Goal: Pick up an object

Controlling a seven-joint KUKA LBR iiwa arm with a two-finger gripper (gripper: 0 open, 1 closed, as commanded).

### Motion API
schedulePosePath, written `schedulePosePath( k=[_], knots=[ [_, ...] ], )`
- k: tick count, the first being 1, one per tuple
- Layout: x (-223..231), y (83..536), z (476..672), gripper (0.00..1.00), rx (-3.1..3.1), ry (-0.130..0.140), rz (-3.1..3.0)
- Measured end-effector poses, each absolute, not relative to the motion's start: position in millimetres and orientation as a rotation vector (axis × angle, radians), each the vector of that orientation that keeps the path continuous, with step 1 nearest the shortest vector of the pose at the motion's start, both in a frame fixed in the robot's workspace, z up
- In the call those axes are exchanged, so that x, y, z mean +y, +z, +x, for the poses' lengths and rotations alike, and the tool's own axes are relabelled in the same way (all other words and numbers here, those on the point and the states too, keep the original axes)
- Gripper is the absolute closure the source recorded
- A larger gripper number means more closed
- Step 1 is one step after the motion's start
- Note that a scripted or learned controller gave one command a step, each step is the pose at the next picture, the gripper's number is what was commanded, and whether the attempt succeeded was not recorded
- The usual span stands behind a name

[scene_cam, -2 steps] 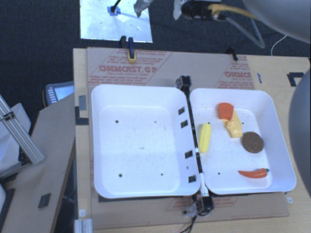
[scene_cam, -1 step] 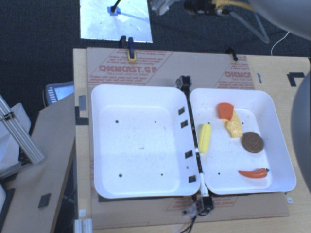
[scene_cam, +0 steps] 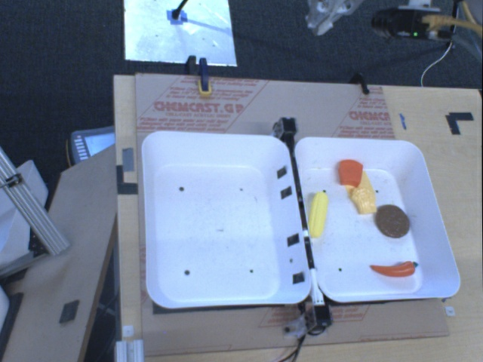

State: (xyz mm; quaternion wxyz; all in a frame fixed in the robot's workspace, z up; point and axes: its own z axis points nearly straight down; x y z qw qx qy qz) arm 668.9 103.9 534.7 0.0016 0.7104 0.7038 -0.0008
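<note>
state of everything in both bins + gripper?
Gripper: raised beyond the bins' far edge, nothing visibly held.
Left bin: no objects inside.
Right bin: holds all five objects.
Corn: lying lengthwise by the divider.
Orange piece: touching the yellow piece.
Yellow piece: lying flat.
Brown disc: flat.
Chili: lying on its side, apart.

Pale wooden desk seen from above at a slant, covered largely by a brown sheet printed with red lettering. Two shallow white bins set directly on that sheet, left bin and right bin, long sides touching along a row of black clips. Yellow clamp gripping the sheet's far edge.
</note>
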Motion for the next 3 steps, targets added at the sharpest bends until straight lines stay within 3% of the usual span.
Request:
schedulePosePath(
  k=[1,2,3],
  knots=[
    [4.1,535.5,658.3,1.00,2.208,-0.002,2.229],
    [-54.4,535.4,631.8,1.00,2.214,0.000,2.226],
    [-158.1,534.8,599.3,1.00,2.206,-0.004,2.230]
  ],
)
